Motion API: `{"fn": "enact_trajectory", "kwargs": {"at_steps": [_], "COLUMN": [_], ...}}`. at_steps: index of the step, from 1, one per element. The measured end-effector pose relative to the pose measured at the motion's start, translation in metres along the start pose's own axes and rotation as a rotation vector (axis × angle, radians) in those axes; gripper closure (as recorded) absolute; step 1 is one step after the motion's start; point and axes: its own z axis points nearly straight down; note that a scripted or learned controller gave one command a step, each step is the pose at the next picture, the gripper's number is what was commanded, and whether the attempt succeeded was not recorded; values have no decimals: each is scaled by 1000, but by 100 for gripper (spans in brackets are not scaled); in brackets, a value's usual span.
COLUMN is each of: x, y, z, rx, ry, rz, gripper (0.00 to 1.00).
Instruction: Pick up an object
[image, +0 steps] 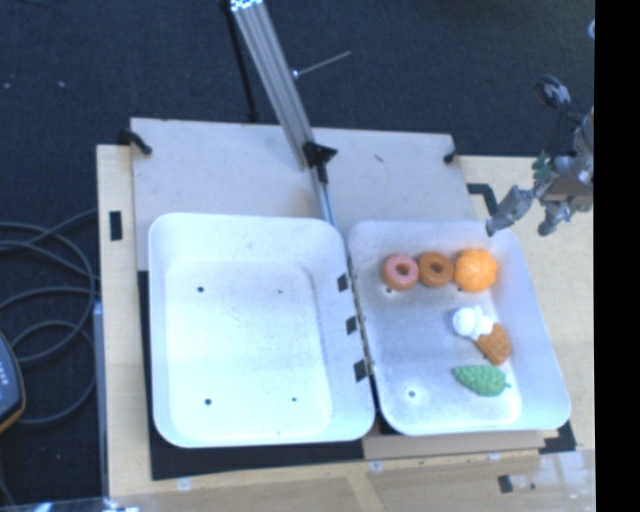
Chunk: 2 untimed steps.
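White right-hand bin (545, 400) contains every object: pink doughnut (400, 271), brown doughnut (435, 268), orange (475, 270). Gripper (529, 211) sits above the bin's far right corner, jaws spread, holding nothing. Pick-up judged not begun.

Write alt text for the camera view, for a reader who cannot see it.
The gripper hangs open above the right bin's far right corner, holding nothing. That bin holds a pink donut, brown donut, orange, white piece, brown piece and green piece; the left bin sits beside it.
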Motion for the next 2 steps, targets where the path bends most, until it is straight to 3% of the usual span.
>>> {"fn": "enact_trajectory", "kwargs": {"at_steps": [1,2], "x": [9,8], "y": [36,35], "z": [-147,-154], "rx": [-7,0], "ry": [-2,-2], "rz": [-1,0], "gripper": [0,100]}}
